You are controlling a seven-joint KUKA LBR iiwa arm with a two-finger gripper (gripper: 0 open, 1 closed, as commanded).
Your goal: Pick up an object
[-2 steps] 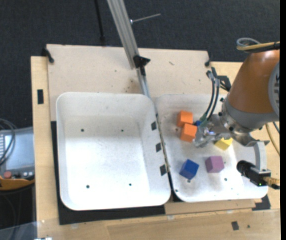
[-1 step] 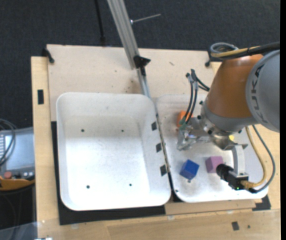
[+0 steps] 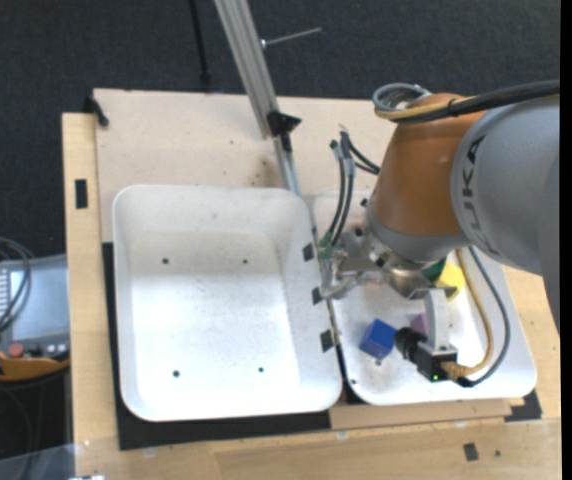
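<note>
bench (image 3: 166, 128): pale board on dark carpet | left bin (image 3: 216, 298): white, speckled | right bin (image 3: 511, 368): blue block (image 3: 377, 339) near front, yellow piece (image 3: 453, 273) beside arm | gripper (image 3: 406, 280): low over right bin, grip state cannot be told

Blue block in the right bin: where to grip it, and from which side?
Judging from the view, take the blue block across its two flat side faces, coming straight down from above. It lies alone on the right bin floor, corner toward the camera, so turn the fingers to match.
</note>
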